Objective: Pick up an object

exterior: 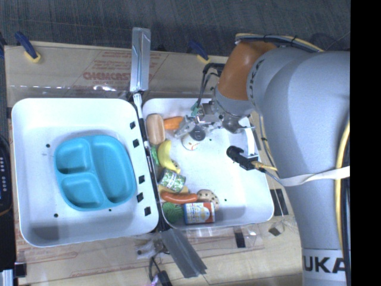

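The end effector (195, 130) hangs low in the right white bin (250, 190), over a small white and orange ball (190, 143); whether it is spread or pinching cannot be told. Beside it an orange carrot (173, 123) lies across the bin, tip pointing left toward a tan bread roll (155, 128) standing lengthwise. The left bin (36, 124) holds a blue divided plastic tray (94, 171)

bulky grey arm (297, 130), orange wrist band (238, 70), white "uka" lettering (324, 264).

A robotics lab: clamps (28, 46) fix a cardboard-lined bench (71, 70) bearing two white bins (24, 159).
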`<state>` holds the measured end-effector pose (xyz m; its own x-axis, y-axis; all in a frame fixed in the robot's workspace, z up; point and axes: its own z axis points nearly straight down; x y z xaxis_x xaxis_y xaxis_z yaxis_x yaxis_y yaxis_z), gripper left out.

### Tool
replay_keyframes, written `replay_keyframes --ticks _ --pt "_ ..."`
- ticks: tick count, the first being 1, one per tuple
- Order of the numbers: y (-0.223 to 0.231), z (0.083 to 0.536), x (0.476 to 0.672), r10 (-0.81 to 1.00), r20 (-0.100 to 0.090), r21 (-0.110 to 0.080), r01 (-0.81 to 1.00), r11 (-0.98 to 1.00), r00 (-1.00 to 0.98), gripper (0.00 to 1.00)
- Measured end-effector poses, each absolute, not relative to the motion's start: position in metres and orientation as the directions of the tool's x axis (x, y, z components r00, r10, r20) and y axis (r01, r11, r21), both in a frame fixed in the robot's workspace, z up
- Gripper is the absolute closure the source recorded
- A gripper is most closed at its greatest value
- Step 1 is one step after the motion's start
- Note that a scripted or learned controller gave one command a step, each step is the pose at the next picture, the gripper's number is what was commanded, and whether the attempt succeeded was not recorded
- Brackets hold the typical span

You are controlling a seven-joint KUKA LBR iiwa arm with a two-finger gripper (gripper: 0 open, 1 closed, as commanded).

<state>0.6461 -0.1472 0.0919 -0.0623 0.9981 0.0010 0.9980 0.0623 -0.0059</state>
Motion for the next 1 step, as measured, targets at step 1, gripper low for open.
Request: replay_keyframes --ticks 1 --pt "-0.1799 0.0931 0.6226 0.999 0.001 -0.003 0.999 -0.049 0.049 0.0"
